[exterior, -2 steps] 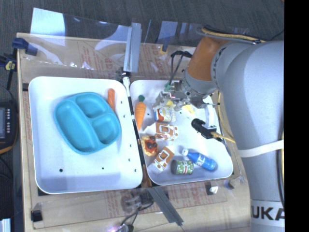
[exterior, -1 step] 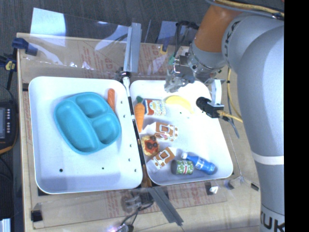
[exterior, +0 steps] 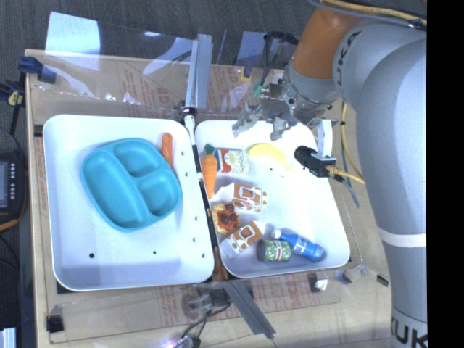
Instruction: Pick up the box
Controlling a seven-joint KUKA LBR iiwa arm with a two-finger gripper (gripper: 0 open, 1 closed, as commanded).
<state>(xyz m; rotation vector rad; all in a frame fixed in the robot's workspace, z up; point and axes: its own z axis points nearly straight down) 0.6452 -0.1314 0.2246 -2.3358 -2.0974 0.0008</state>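
Several small boxes lie in the right bin (exterior: 330, 216): a red, white and green carton (exterior: 232, 160) near the far left, a brown-and-white patterned box (exterior: 249, 196) in the middle, and a similar one (exterior: 247, 235) near the front. My gripper (exterior: 258, 130) hangs over the bin's far edge, just beyond the carton and a yellow fruit (exterior: 267, 153). Its two fingers are spread open with nothing between them. It touches none of the boxes.
The right bin also holds a carrot (exterior: 209, 172), an orange-and-dark packet (exterior: 226, 216), a green can (exterior: 274, 250) and a blue bottle (exterior: 302, 247). In the left bin (exterior: 65, 252) lie a blue divided plate (exterior: 132, 182) and another carrot (exterior: 167, 148). The arm's bulk covers the right side.
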